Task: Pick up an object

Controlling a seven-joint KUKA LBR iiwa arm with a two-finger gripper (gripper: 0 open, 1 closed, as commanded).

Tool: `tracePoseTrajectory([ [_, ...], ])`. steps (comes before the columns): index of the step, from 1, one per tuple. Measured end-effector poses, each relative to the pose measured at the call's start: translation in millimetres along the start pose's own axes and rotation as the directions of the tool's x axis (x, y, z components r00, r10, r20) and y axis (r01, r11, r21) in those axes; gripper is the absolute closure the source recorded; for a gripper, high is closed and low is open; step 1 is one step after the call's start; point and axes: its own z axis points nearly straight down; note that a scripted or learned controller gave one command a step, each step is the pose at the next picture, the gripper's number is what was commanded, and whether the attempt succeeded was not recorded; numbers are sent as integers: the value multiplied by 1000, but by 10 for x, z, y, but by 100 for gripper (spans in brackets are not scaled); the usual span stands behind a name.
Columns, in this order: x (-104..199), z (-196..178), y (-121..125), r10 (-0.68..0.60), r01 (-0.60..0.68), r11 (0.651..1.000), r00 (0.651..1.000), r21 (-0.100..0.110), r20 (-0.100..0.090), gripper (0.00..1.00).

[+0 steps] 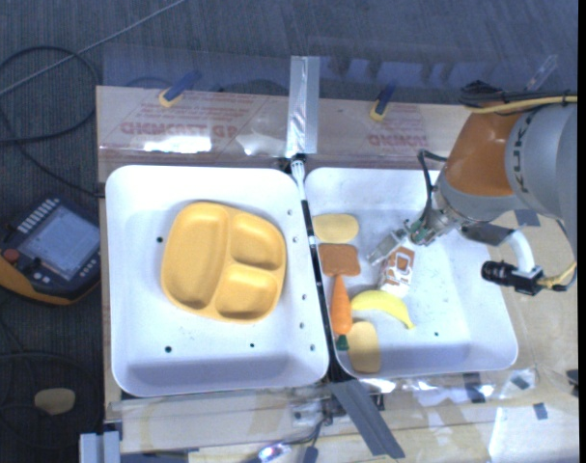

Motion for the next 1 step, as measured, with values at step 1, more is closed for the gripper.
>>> tracePoseTrajectory([
  [1, 324, -14, -235, -89, 89, 996, 996, -2, 4, 0],
])
